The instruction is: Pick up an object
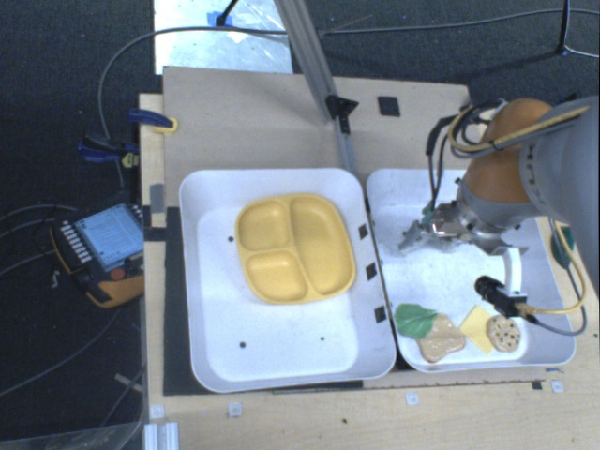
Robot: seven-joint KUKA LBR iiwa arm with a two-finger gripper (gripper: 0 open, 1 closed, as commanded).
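- Gripper (412, 237) hangs over the right bin (403, 190); whether it is open I cannot tell.
- Green leaf (413, 320), tan biscuit (441, 340), yellow wedge (476, 326) and cookie (504, 334) lie at five o'clock.
- Yellow tray (292, 248) sits in the left bin (211, 279).

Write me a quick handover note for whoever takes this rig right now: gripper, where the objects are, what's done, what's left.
Gripper: low in the upper part of the right bin, nothing seen between its fingers.
Objects: green leaf-shaped piece, tan piece, yellow wedge and spotted cookie-like piece clustered along the right bin's near edge. Yellow divided tray in the left bin.
Done: no pick yet.
Left: move to an object, grasp, lift.
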